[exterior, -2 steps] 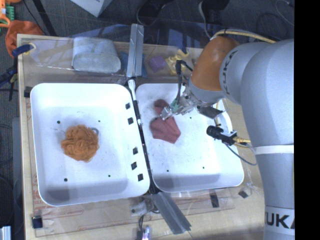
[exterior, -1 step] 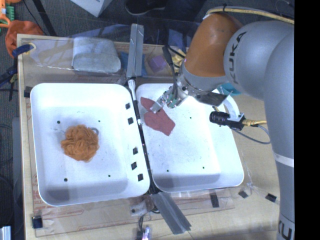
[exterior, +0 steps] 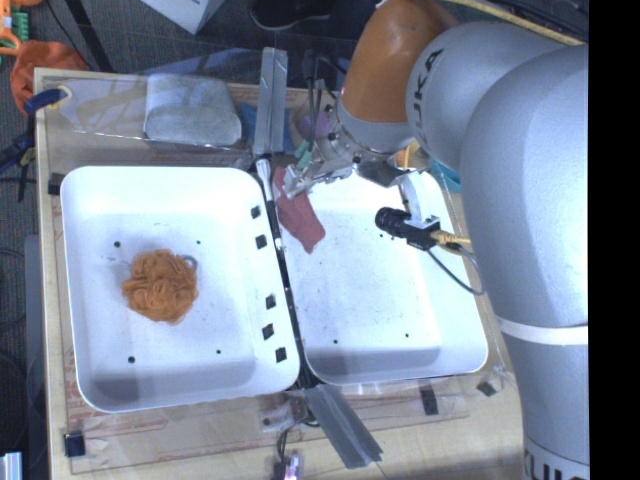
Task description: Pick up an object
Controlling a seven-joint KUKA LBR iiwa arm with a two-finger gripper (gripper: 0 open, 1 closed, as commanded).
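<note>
Presently, camera view | tool point(exterior: 300, 180) low over right bin's point(exterior: 400, 363) far-left corner, whether clenched or released I cannot tell | reddish cloth point(exterior: 302, 223) hangs touching the tool tip, long axis slanting down-right, beside the divider | orange yarn tangle point(exterior: 160, 285) in left bin point(exterior: 150, 393), well apart | open floor rightward.

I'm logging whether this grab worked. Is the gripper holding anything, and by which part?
Yes, it seems: the gripper pinches the dark red cloth piece by its upper end; the rest hangs over the right bin, near the divider.
</note>
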